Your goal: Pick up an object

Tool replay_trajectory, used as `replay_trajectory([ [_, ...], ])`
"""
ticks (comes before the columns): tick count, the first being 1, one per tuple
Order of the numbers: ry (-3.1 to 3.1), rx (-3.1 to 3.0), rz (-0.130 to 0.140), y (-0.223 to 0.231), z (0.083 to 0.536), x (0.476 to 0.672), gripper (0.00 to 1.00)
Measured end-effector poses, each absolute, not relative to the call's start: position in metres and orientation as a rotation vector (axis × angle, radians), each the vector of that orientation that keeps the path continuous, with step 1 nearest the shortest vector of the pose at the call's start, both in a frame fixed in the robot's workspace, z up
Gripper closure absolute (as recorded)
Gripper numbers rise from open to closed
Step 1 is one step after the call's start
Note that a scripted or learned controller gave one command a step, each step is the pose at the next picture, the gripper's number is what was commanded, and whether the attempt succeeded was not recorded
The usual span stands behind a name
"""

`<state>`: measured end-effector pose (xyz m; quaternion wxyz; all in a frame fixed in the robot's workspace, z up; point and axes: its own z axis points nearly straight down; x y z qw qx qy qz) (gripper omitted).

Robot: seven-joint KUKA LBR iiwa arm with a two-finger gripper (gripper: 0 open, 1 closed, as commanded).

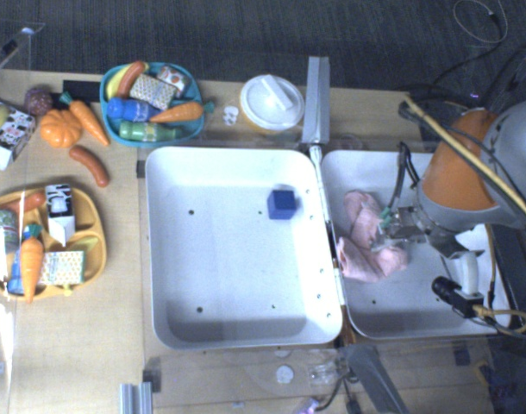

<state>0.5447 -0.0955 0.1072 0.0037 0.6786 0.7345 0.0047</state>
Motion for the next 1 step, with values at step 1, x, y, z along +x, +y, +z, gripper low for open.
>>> replay_trajectory([
  [1,2.505,1.89,0.004,-0.051,0.1851,0.5932,1.0],
])
